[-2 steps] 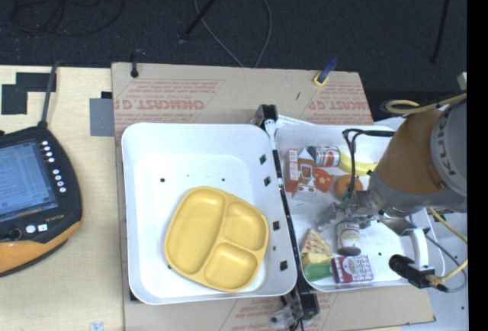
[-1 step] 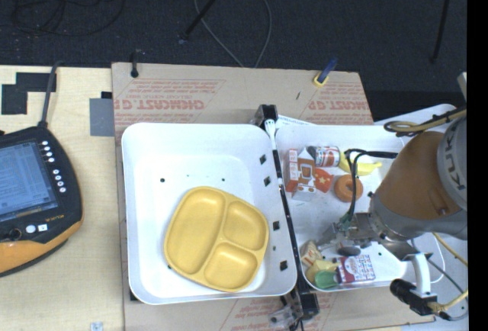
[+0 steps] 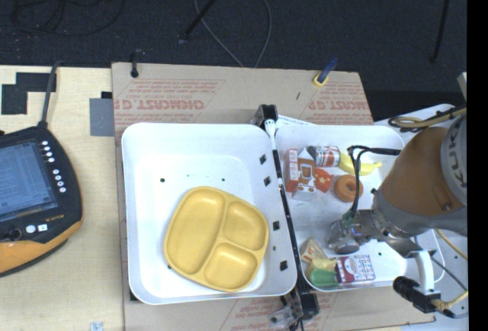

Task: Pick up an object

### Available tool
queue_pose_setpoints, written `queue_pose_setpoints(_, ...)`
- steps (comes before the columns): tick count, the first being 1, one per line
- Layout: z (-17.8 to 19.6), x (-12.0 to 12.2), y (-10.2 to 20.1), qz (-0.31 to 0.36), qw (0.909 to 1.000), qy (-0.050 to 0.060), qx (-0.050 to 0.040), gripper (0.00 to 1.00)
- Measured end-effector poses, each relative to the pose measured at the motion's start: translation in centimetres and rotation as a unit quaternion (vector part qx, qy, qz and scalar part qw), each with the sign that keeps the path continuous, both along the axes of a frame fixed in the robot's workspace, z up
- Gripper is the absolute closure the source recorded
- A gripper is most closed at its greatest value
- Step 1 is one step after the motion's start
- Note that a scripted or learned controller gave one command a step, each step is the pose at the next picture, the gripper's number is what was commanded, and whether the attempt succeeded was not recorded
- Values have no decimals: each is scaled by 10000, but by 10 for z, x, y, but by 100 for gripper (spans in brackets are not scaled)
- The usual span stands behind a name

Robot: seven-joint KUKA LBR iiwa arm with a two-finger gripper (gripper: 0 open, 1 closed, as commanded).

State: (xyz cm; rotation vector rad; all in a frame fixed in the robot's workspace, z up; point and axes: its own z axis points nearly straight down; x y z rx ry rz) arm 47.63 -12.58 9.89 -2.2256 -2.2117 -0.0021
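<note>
The right bin (image 3: 385, 136) holds several small items. A red and white carton (image 3: 301, 173) lies at its upper left, with a small can (image 3: 326, 156) beside it. To their right are a yellow banana (image 3: 360, 165) and an orange donut (image 3: 348, 187). Along the near wall lie a yellowish packet (image 3: 313, 251), a green item (image 3: 323, 278) and a red and white packet (image 3: 356, 268). My gripper (image 3: 341, 236) hangs low in the middle of this bin, just above the near packets and below the donut. The wrist hides its tips.
A yellow divided plate (image 3: 216, 237) lies in the left bin (image 3: 145, 169). The arm's grey and orange body (image 3: 419, 184) covers the right side of the right bin. A control pendant (image 3: 30, 196) rests on the bench at far left. Cables trail across the dark floor behind.
</note>
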Motion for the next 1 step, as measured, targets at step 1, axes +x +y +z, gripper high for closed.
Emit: queue_pose_setpoints(1, 94, 44, 80, 82, 10000, -52, -4, 100)
